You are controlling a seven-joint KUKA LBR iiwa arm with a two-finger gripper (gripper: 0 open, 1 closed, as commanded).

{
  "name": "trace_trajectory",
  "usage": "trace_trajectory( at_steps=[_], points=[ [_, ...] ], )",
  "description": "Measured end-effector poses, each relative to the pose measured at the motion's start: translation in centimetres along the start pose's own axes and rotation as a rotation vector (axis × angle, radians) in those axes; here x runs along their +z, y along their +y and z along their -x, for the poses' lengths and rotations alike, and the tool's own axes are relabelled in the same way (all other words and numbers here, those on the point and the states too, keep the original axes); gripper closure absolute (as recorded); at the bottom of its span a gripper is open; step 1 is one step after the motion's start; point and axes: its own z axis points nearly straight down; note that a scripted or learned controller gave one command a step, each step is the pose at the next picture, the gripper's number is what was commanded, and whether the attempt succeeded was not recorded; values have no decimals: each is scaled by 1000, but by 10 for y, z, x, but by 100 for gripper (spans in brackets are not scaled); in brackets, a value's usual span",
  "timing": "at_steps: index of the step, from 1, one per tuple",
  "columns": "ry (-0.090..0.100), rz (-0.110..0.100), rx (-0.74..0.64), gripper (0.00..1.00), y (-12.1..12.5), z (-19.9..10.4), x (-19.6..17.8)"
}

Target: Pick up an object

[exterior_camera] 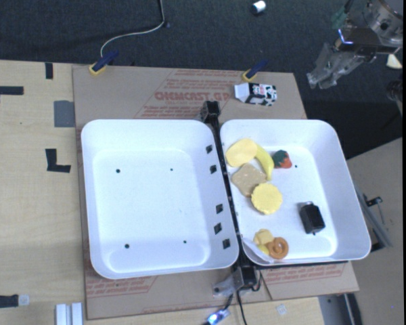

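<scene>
Toy food [256,179] lay clustered in right bin [338,181], near divider; black block [312,217] sat apart toward right wall. Left bin [95,181] beside it on counter [27,181]. Pincer [327,70] hovered off past bins' top-right corner, grasping nothing; opening couldn't be told.

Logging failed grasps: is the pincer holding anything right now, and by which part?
Nothing is held. The pincer hangs off past the right bin, with nothing between its fingers.

The gripper [328,65] hung above the dark floor, up and to the right of the right bin [331,147]. In that bin lay yellow toy foods [266,198], a black block [312,218] and a small orange ring [278,248]. The left bin [98,181] adjoined it.
</scene>
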Motion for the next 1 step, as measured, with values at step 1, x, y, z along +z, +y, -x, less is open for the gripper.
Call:
trace_trajectory(
  at_steps=[1],
  points=[
    [-1, -2, 1, 100, 44, 37, -27]
  ],
)
